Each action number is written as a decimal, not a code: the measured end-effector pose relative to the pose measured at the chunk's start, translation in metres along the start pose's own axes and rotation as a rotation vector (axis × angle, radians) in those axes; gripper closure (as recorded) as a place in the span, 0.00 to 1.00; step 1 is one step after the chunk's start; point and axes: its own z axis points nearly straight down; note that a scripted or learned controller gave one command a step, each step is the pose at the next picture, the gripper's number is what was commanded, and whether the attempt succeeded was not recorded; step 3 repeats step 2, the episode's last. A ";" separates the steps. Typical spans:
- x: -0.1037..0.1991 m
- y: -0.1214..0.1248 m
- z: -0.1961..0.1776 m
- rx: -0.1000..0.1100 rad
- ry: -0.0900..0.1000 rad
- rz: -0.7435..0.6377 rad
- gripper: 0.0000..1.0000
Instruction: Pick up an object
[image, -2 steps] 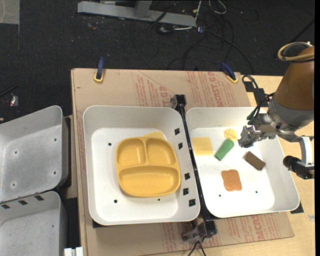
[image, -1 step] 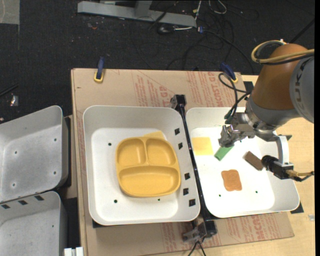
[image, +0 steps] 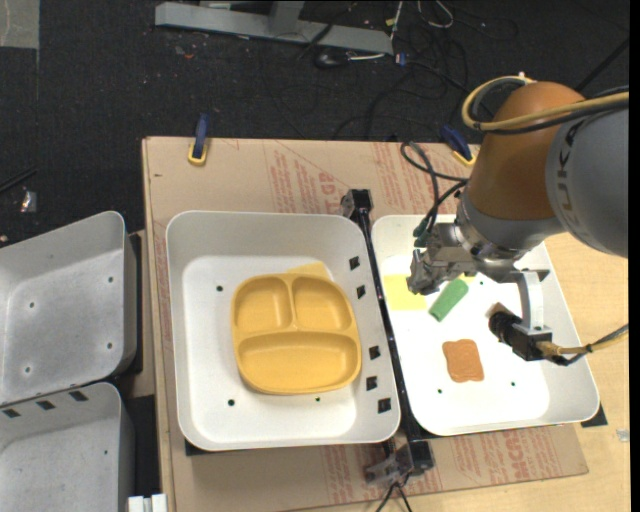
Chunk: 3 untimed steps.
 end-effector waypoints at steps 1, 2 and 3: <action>0.053 -0.007 0.011 0.003 0.000 0.001 1.00; 0.107 -0.024 0.005 0.002 0.000 0.000 1.00; 0.107 -0.024 0.005 0.002 0.000 0.000 1.00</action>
